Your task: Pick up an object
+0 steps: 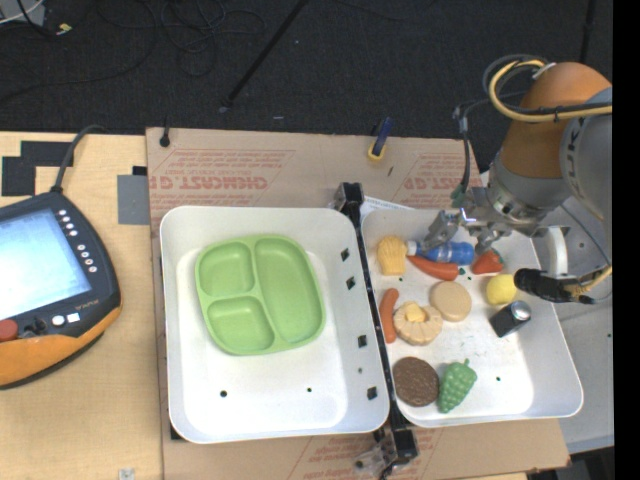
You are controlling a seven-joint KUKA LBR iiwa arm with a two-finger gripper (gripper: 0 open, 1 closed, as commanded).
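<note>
My gripper [462,240] is low over the back of the right bin [560,388], open, with one finger on each side of a small blue object [458,254]. A red chili [433,266] lies just in front of the blue object, and a red piece [487,263] sits to its right. Close by are a yellow corn cob [392,256], a lemon [501,288] and a tan round piece [451,301]. Nothing is lifted.
Also in the right bin lie a donut [417,323], an orange sausage [388,314], a brown cookie [415,380], green grapes [456,385] and a black block [512,318]. The left bin [185,388] holds a green divided tray [260,294]. A teach pendant [45,278] rests at far left.
</note>
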